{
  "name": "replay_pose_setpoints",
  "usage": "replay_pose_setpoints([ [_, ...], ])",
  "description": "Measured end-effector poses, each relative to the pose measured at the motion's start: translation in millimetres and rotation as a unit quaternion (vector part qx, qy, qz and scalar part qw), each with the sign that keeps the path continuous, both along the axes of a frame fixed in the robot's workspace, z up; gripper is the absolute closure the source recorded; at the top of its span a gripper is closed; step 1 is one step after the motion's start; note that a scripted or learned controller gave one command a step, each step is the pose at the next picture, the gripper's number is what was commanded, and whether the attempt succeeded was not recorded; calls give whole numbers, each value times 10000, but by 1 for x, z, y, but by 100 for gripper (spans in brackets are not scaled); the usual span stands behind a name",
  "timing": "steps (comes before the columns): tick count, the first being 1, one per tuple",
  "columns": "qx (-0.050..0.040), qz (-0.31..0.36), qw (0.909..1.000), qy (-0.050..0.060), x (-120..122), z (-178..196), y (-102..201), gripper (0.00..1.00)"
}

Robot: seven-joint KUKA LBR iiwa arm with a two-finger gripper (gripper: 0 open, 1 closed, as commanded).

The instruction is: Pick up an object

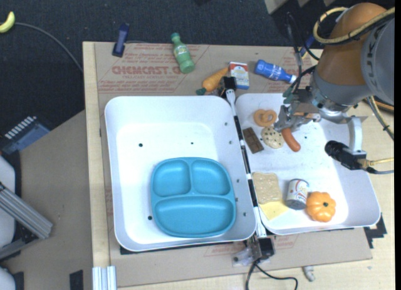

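Note:
My gripper (286, 119) hangs low over the back of the right bin (351, 176). It is right beside a donut (264, 118), a speckled cookie (272, 136) and a red sausage (291, 139). A brown chocolate bar (252, 139) lies by the bin's left wall. Nearer the front of that bin lie a bread slice (266, 186), a yellow cheese slice (273, 210), a small can (296, 193) and an orange pumpkin (320, 207). The gripper's body hides whatever is directly under it.
The left bin (156, 126) holds a blue divided plate (192, 196). Behind the bins on the cardboard lie a green bottle (183, 54), a blue bottle (274, 71), a carrot (216, 80), a small carton (238, 74) and a blue item (120, 39).

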State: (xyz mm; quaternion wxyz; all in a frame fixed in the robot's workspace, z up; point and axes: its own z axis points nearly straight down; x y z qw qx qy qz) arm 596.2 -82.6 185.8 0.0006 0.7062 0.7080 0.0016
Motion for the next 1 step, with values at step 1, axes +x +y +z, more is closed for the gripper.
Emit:
replay_pose_setpoints([
  [1, -3, -9, 10000, 26, -60, 9, 43, 100],
])
